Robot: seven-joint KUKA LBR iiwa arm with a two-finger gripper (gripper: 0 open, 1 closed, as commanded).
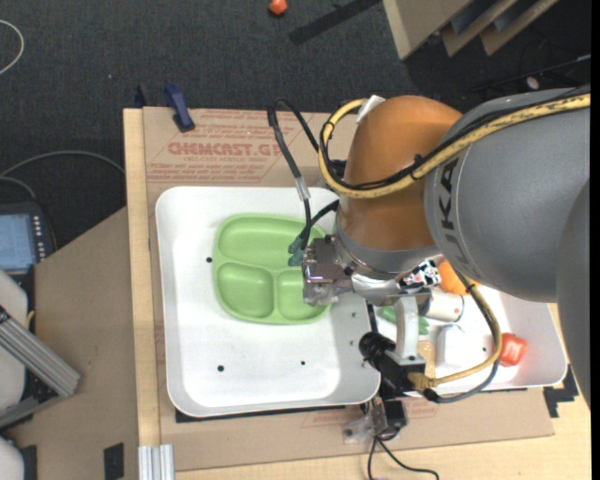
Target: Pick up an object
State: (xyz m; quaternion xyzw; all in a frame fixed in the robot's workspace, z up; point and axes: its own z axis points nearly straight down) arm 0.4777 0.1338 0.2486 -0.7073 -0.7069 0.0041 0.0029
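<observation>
A light green divided plate (258, 267) lies in the left white bin (187, 366), toward its far right part. The arm's orange and grey wrist hangs over the boundary between the two bins. My gripper (319, 281) is low at the plate's right edge, mostly covered by the wrist. In the right bin (544, 370) several small things peek out from under the arm: an orange piece (511, 350), an orange and white piece (448, 292), a black and white spotted thing (422, 276) and a bit of green (419, 325).
The bins stand on a brown cardboard sheet (225, 141) with red print. A blue clip (178, 106) sits at the sheet's far left corner. Dark carpet lies beyond, with a small orange thing (277, 7) at the top.
</observation>
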